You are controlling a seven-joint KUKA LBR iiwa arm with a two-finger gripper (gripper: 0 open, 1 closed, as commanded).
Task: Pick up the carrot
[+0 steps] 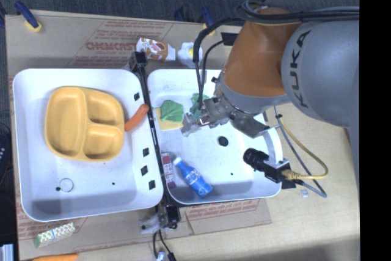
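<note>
While tool (194, 123) hovers apart, carrot (136, 118) lies diagonal, upper-right to lower-left.

2 white bins: a left bin (24, 131) and a right bin (244, 189). 1 yellow divided tray (84, 122). 1 orange carrot (135, 118). 1 blue bottle (192, 177). 1 green-and-yellow item (171, 112). 1 dark red packet (167, 169). 1 robot arm (293, 64).

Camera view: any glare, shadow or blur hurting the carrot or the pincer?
Camera view: carrot sharp and evenly lit at the left bin's right wall; pincer soft and cluttered, shadowing the right bin floor; no strong glare.
</note>
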